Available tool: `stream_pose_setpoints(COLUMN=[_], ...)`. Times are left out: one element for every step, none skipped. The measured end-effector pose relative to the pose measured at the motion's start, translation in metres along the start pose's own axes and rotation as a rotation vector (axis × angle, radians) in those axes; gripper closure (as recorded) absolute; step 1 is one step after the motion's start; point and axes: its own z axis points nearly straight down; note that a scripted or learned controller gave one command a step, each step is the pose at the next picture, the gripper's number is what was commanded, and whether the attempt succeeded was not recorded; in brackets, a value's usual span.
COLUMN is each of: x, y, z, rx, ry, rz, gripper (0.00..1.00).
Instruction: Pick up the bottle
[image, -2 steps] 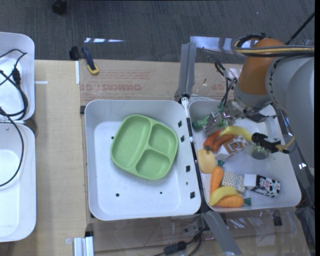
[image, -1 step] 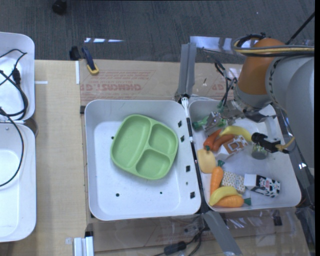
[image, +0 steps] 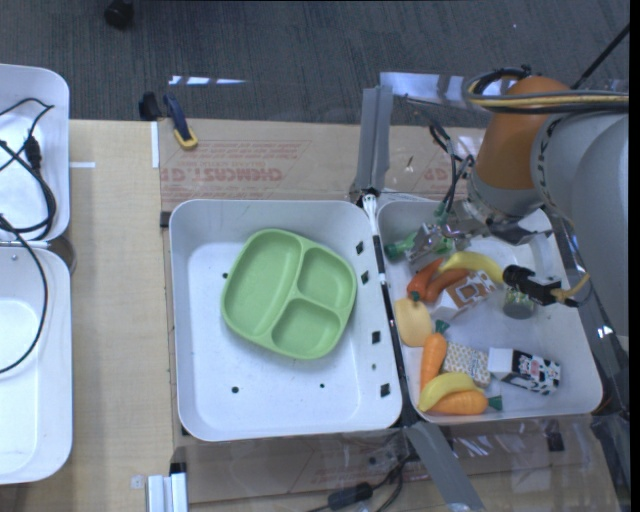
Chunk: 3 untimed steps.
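My gripper (image: 436, 240) is down in the far left part of the right bin (image: 585, 375), above a heap of toy food. A small green thing (image: 400, 247) lies just to the left of it, against the bin's left wall; I cannot tell whether it is the bottle. Nothing shows clearly between the fingers. Right below the gripper lie a yellow banana (image: 472, 264) and a red-orange piece (image: 430, 280).
The right bin also holds a printed packet (image: 468, 291), a pale pear (image: 412, 320), a carrot (image: 432, 356), a second banana (image: 445, 386), a white block (image: 499, 360) and a cow-patterned carton (image: 531, 372). A green divided plate (image: 290, 293) lies in the left bin (image: 200, 390).
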Motion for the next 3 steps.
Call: stream_pose_setpoints(x=[0.0, -0.005, 0.045], y=[0.0, -0.004, 0.011], z=[0.0, -0.009, -0.132], rx=[0.0, 0.012, -0.002], ry=[0.0, -0.003, 0.0], rz=[0.0, 0.004, -0.106], gripper=[0.0, 1.0, 1.0])
